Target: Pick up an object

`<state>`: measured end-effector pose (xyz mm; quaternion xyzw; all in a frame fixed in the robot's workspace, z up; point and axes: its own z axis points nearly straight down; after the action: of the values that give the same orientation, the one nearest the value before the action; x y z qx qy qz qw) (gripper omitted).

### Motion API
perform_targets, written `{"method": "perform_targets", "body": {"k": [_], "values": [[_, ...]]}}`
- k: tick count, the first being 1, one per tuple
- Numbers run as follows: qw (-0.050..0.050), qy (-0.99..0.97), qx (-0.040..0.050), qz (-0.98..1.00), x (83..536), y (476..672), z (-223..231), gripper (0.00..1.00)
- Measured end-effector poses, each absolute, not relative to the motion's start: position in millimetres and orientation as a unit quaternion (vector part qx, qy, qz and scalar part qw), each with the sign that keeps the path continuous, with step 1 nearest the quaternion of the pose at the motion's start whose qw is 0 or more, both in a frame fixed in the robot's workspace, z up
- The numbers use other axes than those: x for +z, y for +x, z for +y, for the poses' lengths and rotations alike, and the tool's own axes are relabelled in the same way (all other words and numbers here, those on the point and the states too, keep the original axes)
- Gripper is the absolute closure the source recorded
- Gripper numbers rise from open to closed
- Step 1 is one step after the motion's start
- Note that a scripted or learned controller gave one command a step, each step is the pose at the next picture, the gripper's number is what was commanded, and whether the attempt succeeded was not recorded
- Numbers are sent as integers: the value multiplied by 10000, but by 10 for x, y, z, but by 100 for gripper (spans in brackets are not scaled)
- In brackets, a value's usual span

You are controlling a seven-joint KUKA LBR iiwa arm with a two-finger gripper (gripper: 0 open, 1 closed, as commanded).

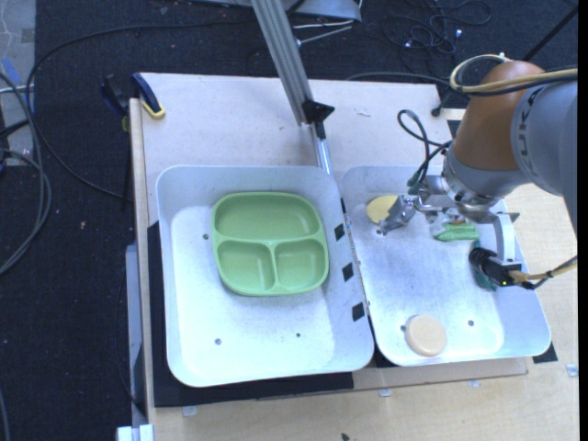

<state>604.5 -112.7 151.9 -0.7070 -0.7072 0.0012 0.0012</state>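
In the right bin (459, 338), my gripper (393, 220) hangs low over the back left part of the floor. A flat yellow piece (378, 209) lies right beside its tip, partly covered by it; whether they touch cannot be made out. Just right of the gripper, under the wrist, lies a small green object (457, 233). A round beige object (425, 334) rests near the bin's front edge, well apart from the gripper.
The left bin (184, 338) holds a green divided plate (271, 243) at its back middle. A metal pole (287, 53) slants up from the ridge between the bins. The grey arm with its orange band (496, 108) enters from the right.
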Motion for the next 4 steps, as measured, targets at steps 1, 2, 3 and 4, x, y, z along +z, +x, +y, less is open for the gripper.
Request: {"method": "perform_targets", "body": {"k": [1,2,3,4], "values": [[15,-7072,14,-7070,982,6037,-1121,0],[-5,-7073,0,-7069,1118,6051,-1122,100],[-13,-7062,-10,-7080,1656,6062,-1017,100],[-15,-7065,-9,-7077,2202,5968,-1021,100]]}}
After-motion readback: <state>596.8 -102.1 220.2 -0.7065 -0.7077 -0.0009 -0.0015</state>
